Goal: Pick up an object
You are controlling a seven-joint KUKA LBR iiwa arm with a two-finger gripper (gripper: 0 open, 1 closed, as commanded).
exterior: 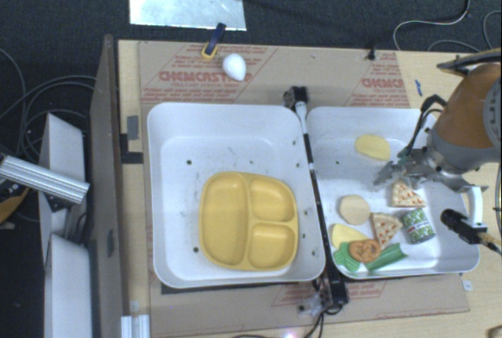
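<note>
The right bin [447, 258] holds several toy foods. A yellow lemon-like piece [372, 147] lies near its back. A pizza slice [408, 194] sits mid-right, and a second slice [385, 228] lies beside a beige round cookie [354, 208]. A green can [417, 224] lies on its side to the right of the second slice. At the front are a yellow wedge [343, 234] and a green piece topped with an orange slice [365, 252]. My gripper [398, 172] hangs low over the bin, just above the first pizza slice and right of the lemon piece.
The left bin [180, 132] carries a yellow divided plate [249, 220]. A white egg [234, 66] and a small yellow and blue item [212, 45] lie on the cardboard behind the bins. A black divider [310, 172] runs between the bins.
</note>
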